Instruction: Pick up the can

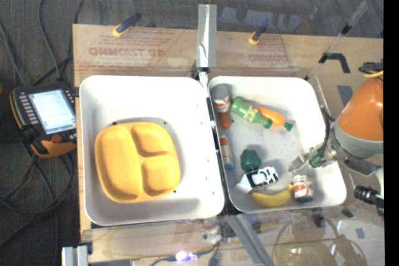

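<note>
Above the right bin's near right corner, the gripper hovers, apparently holding nothing, its spread unclear; it should drop squarely onto the can beside the banana.

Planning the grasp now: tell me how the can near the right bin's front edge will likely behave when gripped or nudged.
The can looks like a small rigid cylinder, so it probably won't deform under the hand. Its round side suggests it may roll if tipped. The banana beside it could get shoved along by a sideways nudge.
</note>
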